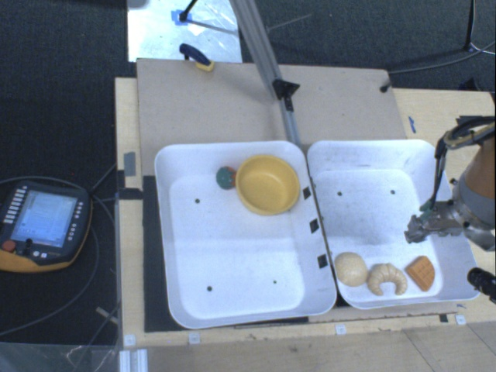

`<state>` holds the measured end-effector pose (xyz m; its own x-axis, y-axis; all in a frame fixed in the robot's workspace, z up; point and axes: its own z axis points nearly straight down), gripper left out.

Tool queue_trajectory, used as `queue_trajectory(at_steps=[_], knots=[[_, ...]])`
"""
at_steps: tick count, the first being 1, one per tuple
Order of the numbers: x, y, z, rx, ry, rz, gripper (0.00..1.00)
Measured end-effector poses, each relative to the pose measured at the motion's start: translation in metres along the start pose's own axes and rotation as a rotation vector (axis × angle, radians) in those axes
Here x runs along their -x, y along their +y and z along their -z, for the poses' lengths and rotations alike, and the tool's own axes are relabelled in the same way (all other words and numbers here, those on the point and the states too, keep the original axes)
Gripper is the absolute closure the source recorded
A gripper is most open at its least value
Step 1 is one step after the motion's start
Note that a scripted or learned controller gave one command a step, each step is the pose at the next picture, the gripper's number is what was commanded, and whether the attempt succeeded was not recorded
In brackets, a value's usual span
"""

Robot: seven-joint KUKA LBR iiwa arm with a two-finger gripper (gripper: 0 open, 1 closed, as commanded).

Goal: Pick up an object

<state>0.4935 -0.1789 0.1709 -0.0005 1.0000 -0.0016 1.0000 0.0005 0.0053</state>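
A croissant (387,278), a pale round bun (350,269) and an orange waffle (421,272) line the right bin's (364,165) near edge, the gripper (422,229) poised just above the waffle, holding nothing, while a yellow bowl (267,184) and a green ball (225,177) sit far in the left bin (232,285).

A: Where is the camera sitting?
B: Fixed above the bench (256,99), looking down at a slant, far enough to be taking in both bins.
A: Relative to the pincer (416,231)?
B: Pincer is entering at the right edge; left bin (232,285) is lying well to its left, right bin (364,161) directly under it.
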Motion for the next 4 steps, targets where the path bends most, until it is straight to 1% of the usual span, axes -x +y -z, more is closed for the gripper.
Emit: queue_trajectory(at_steps=[1,2,3,4], knots=[[0.003,0.003,0.043,-0.001,0.000,0.000,1.00],[-0.002,0.000,0.087,-0.001,0.001,0.001,1.00],[-0.049,0.023,0.074,-0.005,0.002,0.004,1.00],[-0.107,0.042,0.067,-0.005,0.003,0.005,1.00]])
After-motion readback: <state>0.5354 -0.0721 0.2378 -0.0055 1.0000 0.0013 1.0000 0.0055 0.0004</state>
